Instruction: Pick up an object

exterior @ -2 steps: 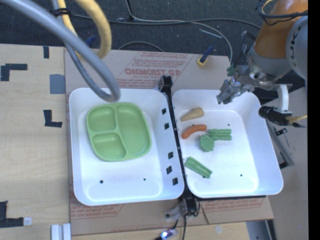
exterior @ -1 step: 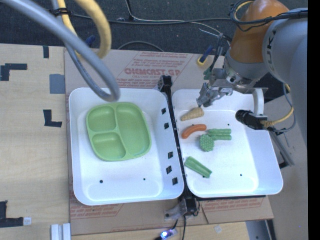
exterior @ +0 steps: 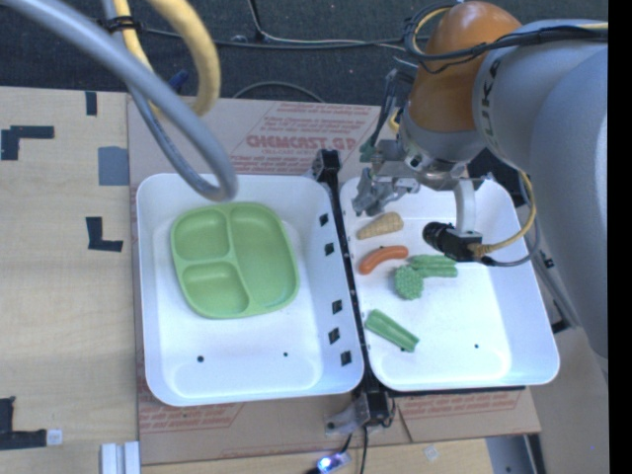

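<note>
My gripper point(exterior: 373, 197) hangs over the back left part of the right bin point(exterior: 494, 349), its fingertips just above and left of a tan carrot-shaped piece point(exterior: 380, 226). Nothing shows between the fingers. Below the tan piece lies an orange sausage-shaped toy point(exterior: 382, 258). A green broccoli toy point(exterior: 409, 282) and a green pod point(exterior: 434, 265) sit a little to the right. A flat green piece point(exterior: 391, 330) lies nearer the front of the bin.
The left bin point(exterior: 163, 363) holds a green divided plate point(exterior: 234, 259). A grey hose point(exterior: 158, 117) and a yellow hose point(exterior: 188, 28) cross above the left bin's back edge. A black cable end point(exterior: 441, 237) dangles over the right bin.
</note>
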